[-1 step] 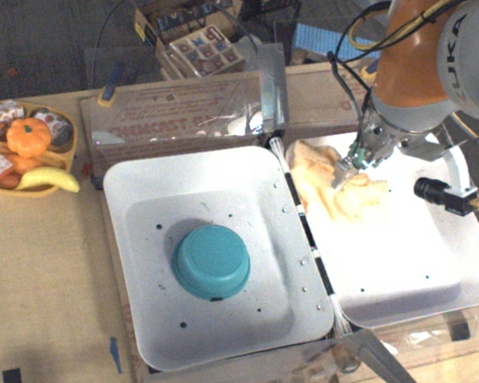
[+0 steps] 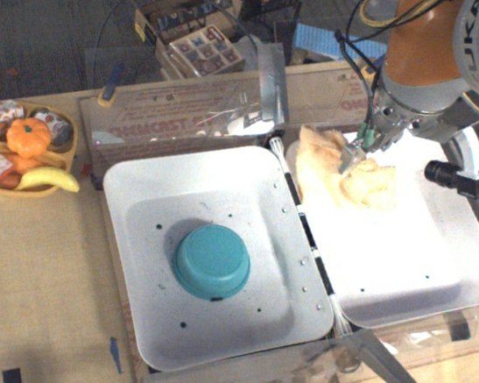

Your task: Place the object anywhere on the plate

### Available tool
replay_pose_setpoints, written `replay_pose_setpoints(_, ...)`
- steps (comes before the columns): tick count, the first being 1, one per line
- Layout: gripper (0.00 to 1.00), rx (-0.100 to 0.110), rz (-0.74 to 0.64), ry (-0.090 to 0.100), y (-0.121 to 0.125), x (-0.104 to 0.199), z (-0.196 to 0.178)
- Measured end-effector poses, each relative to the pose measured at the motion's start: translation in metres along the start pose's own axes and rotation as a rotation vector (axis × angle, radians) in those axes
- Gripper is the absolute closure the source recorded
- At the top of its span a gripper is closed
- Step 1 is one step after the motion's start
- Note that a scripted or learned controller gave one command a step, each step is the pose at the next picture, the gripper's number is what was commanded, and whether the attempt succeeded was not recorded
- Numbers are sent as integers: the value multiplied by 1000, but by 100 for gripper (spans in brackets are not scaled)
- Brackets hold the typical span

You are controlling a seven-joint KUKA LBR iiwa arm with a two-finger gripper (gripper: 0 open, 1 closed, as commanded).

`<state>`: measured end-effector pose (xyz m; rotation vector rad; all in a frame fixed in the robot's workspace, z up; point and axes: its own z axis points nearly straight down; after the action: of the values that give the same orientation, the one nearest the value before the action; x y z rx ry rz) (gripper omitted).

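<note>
The hand (image 2: 359, 150) hovers in the right bin (image 2: 430, 292) near its twelve o'clock edge, among pale yellowish objects (image 2: 367, 184) — one just at its five o'clock, another at its ten o'clock. Whether it pinches anything I cannot tell. The teal plate (image 2: 212, 262) sits centred in the left bin (image 2: 136, 209) — well apart, toward the hand's eight o'clock.

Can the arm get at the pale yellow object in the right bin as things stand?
Probably yes: the gripper already hovers at the pale yellow object in the right bin, with nothing lying over it.
</note>
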<state>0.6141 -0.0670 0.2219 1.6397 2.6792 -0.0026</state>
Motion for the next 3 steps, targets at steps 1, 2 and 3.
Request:
replay_pose_setpoints(1, 100, -1, -398, 0, 28, 36, 0)
replay_pose_setpoints(2, 100, -4, -795, -2, 52, 74, 0)
replay_pose_setpoints(3, 100, -5, -1098, -1, 67, 124, -9)
